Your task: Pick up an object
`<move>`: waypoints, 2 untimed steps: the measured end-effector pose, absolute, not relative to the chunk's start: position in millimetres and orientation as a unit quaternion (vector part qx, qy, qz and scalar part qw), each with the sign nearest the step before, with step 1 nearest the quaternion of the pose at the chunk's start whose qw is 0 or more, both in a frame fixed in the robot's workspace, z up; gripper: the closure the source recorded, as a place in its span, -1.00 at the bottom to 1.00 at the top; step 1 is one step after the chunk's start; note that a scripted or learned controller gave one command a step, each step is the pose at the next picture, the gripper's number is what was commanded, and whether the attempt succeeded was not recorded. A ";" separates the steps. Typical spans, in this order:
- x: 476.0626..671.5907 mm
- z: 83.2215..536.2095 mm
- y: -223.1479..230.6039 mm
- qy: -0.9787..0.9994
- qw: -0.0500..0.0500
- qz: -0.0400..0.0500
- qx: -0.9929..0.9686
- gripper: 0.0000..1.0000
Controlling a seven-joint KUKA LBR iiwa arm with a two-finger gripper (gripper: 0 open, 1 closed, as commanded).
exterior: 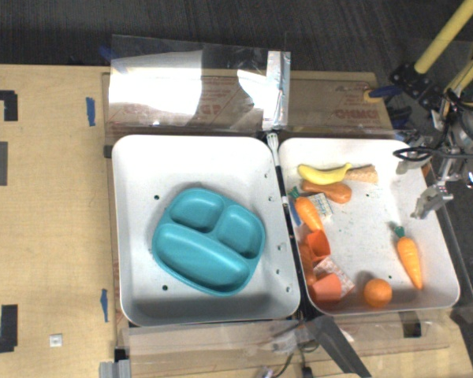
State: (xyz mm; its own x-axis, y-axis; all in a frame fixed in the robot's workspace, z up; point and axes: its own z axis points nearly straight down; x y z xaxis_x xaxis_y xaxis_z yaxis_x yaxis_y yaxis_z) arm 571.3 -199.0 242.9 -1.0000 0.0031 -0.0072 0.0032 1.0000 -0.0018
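Presently the metal two-finger gripper [424, 205] hangs at three o'clock over the right white bin [426, 299]; grip state cannot be told. At five o'clock, near it, lies a green-topped orange toy carrot [409, 260]. Left bin [142, 164]: teal divided plate [209, 239].

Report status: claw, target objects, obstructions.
Claw at right bin's right edge, nothing seen held. Carrot lies nearest, untouched. Banana, orange farther off. No obstruction seen.

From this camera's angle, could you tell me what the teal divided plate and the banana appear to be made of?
Teal divided plate: probably moulded plastic, with a smooth, even colour, soft sheen and rounded compartment ridges. Banana: likely a plastic or rubber toy, uniformly bright yellow with a smooth skin, though the view is too coarse to be certain.
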 end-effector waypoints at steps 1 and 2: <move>556.8 97.0 -215.9 0.999 -0.001 0.001 -0.050 -1.00; 498.3 88.6 -215.0 0.998 0.005 -0.002 -0.059 -1.00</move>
